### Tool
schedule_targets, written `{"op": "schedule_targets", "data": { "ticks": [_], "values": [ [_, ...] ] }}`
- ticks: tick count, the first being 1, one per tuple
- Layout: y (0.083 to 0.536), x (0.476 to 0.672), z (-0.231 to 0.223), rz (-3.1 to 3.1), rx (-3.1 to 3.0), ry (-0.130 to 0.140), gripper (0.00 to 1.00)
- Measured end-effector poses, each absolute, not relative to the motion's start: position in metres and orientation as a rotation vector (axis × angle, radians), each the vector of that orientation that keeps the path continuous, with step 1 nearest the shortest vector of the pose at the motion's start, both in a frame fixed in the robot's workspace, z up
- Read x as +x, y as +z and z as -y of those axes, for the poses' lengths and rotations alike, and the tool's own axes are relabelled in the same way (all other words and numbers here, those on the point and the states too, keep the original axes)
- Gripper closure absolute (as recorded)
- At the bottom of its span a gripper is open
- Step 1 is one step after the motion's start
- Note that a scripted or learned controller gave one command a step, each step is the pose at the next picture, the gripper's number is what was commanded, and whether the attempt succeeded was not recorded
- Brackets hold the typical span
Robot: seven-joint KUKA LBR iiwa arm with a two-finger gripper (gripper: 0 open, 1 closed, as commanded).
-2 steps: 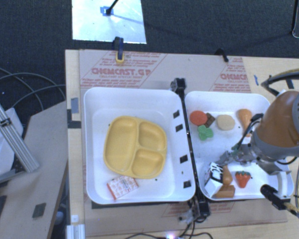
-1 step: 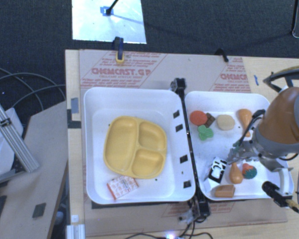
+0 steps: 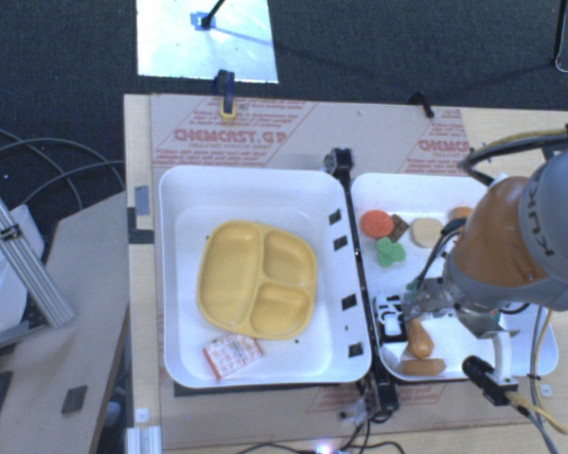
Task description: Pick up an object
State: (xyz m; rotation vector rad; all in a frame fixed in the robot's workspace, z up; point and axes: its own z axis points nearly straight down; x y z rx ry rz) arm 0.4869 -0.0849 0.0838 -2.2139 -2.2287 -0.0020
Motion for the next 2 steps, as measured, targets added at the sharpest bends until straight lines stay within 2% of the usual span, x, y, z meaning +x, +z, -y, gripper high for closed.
{"op": "schedule_targets", "data": {
  "ticks": [1,2],
  "values": [
    [0.191,0.559,0.048,2.242,-2.217,-0.017,1.0],
    [0.28,0.521,-0.015,2.236,-2.212,-0.012,1.0]
  ]
}}
